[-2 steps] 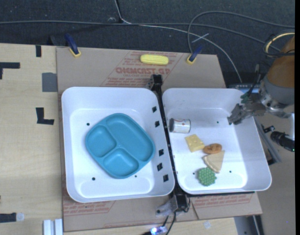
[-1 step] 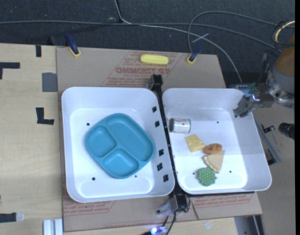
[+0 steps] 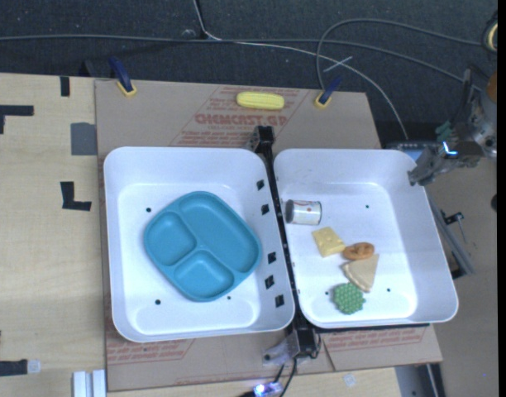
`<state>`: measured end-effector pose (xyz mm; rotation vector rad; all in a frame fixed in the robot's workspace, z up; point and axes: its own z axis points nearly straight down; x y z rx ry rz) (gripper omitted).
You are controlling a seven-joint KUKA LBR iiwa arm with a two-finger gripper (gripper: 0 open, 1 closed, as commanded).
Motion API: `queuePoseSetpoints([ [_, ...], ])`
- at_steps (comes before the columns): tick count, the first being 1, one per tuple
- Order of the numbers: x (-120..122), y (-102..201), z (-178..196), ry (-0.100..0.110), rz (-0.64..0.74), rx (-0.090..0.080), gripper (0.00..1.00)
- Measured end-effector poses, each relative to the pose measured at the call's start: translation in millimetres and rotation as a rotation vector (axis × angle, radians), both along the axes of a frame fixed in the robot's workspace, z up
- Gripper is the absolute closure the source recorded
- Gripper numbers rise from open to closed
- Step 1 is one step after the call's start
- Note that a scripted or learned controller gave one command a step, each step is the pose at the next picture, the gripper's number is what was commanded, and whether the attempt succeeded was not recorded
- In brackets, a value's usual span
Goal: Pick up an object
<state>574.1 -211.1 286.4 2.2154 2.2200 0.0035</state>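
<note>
1. A brown cardboard sheet (image 3: 195,122) covers the bench and carries two shallow white bins side by side, with a black divider strip where they meet.
2. The left bin (image 3: 121,222) holds one thing, a blue plate (image 3: 202,245) with three compartments, lying flat near the middle.
3. The right bin (image 3: 418,246) holds the small pickable pieces, grouped left of its centre.
4. The gripper (image 3: 427,170) hangs at the upper right corner of the right bin, over its rim, well apart from every piece. It is small and blurred here, so I cannot tell how its jaws stand, and nothing can be seen in its grasp.
5. A small metal can (image 3: 303,212) lies on its side just beside the divider.
6. A pale wedge (image 3: 362,273) touches a brown lump (image 3: 359,251) above it.
7. A yellow block (image 3: 327,241) sits just left of that pair.
8. A green knobbly piece (image 3: 348,298) lies nearest the front rim.
9. A yellow banana-shaped toy (image 3: 260,100) rests on the cardboard behind the bins.
10. My judgement: the reach has not begun. The green piece or the yellow block looks the safest target, each with some free space around it; come straight down and centre over it, since the can may roll.
</note>
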Motion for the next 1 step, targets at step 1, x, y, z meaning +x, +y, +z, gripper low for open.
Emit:
queuePoseSetpoints([
  [1,-1.0,51.6,0.9,0.005,0.003,0.003,1.00],
])
